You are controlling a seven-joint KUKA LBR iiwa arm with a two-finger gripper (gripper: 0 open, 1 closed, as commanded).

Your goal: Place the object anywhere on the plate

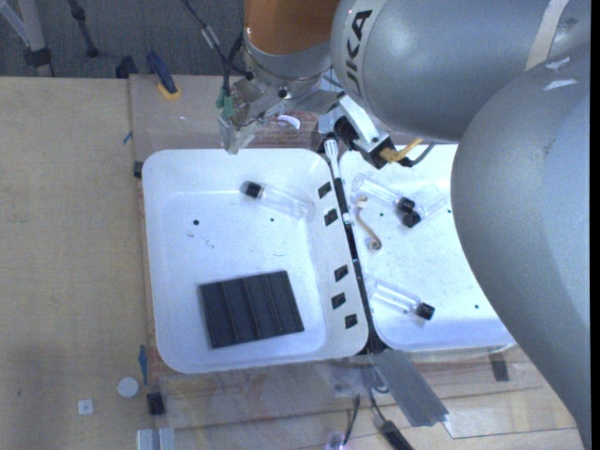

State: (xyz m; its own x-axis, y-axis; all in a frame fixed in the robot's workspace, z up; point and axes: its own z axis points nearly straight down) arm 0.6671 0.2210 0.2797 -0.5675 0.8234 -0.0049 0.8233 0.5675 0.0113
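Gripper: the two-finger gripper (232,137) hangs at the far rim of the left bin, near its far left corner, with nothing visible in its grasp.
Grip state: I cannot tell from this angle whether it is spread or closed.
Wrist: a metal wrist block with green and white cabling sits just above the gripper, under the orange band of the grey arm (441,54).
Task's thing: the small clear plastic tube with a black cap (272,197) lies flat on the floor of the shallow white left bin (169,251), in its far half, just below the gripper and apart from it. Its capped end points to the left.
Plate: the black ribbed rectangular plate (251,308) lies flat in the near half of the same bin, slightly skewed, well apart from the tube.
Right bin: the shallow white right bin (441,340) holds two more clear capped tubes, one far (398,206) and one near (403,303), and a thin tan curved piece (369,232) between them.
Arm: the large grey links cover the right bin's far and right parts.
Bench: the light wooden bench top (56,251) bears a blue clamp (166,82) beyond the left bin.
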